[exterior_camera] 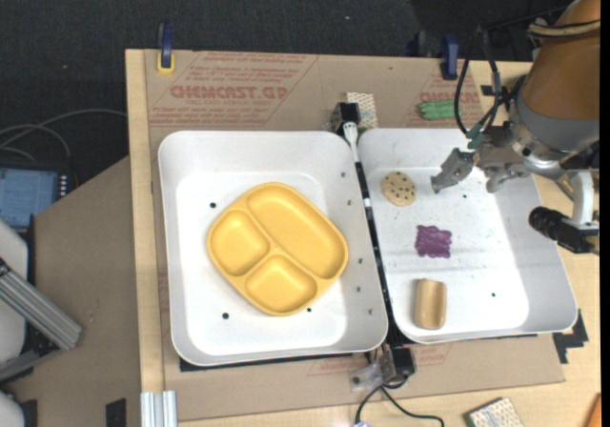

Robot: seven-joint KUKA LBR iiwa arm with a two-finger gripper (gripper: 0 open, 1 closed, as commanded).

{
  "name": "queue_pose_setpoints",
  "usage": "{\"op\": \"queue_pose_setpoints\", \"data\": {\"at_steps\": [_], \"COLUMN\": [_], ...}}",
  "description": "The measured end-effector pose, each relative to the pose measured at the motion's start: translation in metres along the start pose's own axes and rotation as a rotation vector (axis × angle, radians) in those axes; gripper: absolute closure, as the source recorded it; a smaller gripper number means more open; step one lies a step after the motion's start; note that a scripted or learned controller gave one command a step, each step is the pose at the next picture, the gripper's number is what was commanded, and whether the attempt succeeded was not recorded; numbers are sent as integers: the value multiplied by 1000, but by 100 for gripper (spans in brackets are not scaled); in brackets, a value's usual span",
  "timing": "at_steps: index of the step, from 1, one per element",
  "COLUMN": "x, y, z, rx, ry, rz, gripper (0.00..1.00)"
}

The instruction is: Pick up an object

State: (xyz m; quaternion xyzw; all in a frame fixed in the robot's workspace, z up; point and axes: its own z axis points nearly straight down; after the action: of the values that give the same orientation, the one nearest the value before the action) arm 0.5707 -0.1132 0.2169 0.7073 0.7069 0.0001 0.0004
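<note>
In the right bin (543,315) lie three things: a round tan cookie with dark chips (398,189) at the back left, a flat purple piece (433,241) in the middle, and a tan cylinder (430,303) near the front. My gripper (474,171) hangs over the bin's back part, to the right of the cookie and up and right of the purple piece. Its two grey fingers (450,171) are spread apart with nothing between them.
The left bin (191,168) holds a yellow three-compartment plate (276,247). A green object (437,111) lies on the bench behind the right bin. Cables run down from the arm on the right, and a black part (562,228) sticks out over the bin's right edge.
</note>
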Motion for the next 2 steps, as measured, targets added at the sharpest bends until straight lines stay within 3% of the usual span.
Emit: {"op": "queue_pose_setpoints", "data": {"at_steps": [1, 2], "x": [-43, -41], "y": [-37, -33], "z": [138, 120], "rx": [4, -6], "ry": [2, -1], "rz": [6, 1], "gripper": [0, 100]}}
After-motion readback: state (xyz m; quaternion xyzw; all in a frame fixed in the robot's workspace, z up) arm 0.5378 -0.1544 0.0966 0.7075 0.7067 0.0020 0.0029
